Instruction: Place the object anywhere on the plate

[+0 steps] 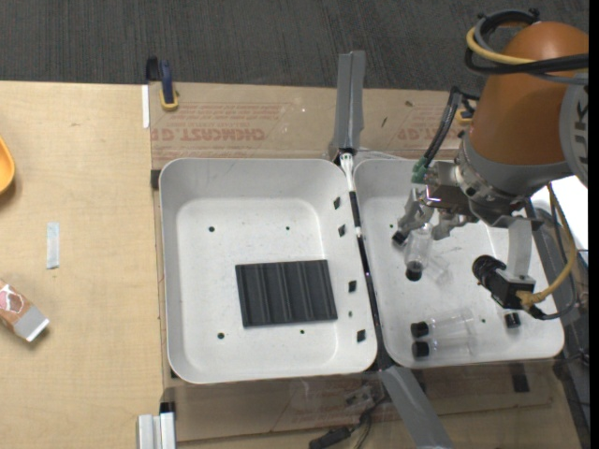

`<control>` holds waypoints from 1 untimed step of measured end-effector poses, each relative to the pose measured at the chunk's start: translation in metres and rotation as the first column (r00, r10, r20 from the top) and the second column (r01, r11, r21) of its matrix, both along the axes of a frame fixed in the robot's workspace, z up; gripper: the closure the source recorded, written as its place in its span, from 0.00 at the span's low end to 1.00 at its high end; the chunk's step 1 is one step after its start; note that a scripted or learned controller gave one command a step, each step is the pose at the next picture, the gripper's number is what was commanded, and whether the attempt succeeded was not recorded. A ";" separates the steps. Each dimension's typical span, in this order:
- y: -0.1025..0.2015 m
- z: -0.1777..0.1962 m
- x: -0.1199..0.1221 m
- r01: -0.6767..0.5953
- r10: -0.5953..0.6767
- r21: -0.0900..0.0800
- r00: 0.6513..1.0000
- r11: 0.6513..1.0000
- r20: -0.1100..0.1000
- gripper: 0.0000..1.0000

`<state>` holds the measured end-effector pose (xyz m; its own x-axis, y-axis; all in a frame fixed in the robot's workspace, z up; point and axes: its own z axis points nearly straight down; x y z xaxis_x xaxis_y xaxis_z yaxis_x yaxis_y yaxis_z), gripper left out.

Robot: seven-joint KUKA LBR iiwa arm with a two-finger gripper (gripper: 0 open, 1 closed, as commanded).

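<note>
Single fixed camera sitting high above bench, looking down at slant. Taking in both white bins whole: left bin, right bin. Far floor showing along top. Arm reaching in from right, looming close to lens.

The arm reaches in from the right — end effector pointing down-left, low.

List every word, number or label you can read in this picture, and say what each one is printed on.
Red lettering on the cardboard sheet behind the bins: upside down and blurred; it seems to read "CHEMCRAFT", though I am not certain.
Smaller red print beside it: too small to read.
Wrapper at the left edge: no legible text.
</note>
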<state>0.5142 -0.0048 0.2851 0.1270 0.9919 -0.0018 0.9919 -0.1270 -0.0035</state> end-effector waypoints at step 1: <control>0.069 -0.051 0.000 -0.283 0.283 0.002 0.959 0.959 -0.001 1.00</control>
<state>0.5142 0.0640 0.2344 -0.1594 0.9872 0.0003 0.9872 0.1594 -0.0049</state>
